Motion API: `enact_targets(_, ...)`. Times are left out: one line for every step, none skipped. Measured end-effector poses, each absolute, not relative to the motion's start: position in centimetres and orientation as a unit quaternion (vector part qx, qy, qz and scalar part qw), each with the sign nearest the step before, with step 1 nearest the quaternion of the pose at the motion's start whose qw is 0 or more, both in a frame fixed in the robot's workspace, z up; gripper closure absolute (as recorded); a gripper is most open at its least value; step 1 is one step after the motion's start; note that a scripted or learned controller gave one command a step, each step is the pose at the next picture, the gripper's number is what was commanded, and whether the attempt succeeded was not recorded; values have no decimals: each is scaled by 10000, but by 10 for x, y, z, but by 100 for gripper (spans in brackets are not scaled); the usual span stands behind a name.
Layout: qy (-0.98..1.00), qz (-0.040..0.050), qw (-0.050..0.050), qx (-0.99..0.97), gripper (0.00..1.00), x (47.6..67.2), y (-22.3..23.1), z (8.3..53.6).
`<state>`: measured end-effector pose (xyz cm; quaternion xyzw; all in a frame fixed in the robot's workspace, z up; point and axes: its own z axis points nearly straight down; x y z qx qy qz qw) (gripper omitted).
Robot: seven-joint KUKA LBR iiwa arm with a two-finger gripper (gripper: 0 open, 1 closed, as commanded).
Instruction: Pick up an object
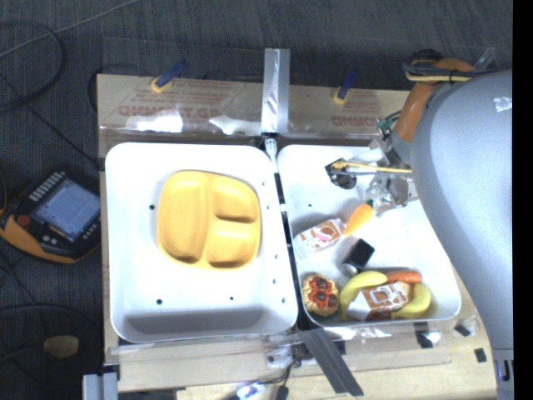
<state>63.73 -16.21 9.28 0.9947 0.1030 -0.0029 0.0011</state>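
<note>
The gripper (381, 193) is hovering in the right bin's (304, 173) far half, just beside the carrot (360, 217), with bare floor lying open toward the view's left. The arm (475, 190) is hiding the bin's right wall, and whether the gripper is clenched or released cannot be told.

Nothing reads clearly here. Faded red lettering runs along the cardboard strip (166, 107) at the far edge of the bench, too blurred to make out. In the right bin, the small packet (321, 235) and the larger packet (385, 297) nearer both carry red-and-white print, illegible. The handheld unit (62, 211) at far left shows a screen, unreadable.
</note>
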Motion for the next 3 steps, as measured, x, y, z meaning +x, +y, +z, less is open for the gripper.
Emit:
enact_targets(1039,46,11,9946,100,656,-104,90)
enact_targets(1021,45,17,9948,100,649,-99,90)
enact_targets(999,-29,8,9950,100,613,-142,109)
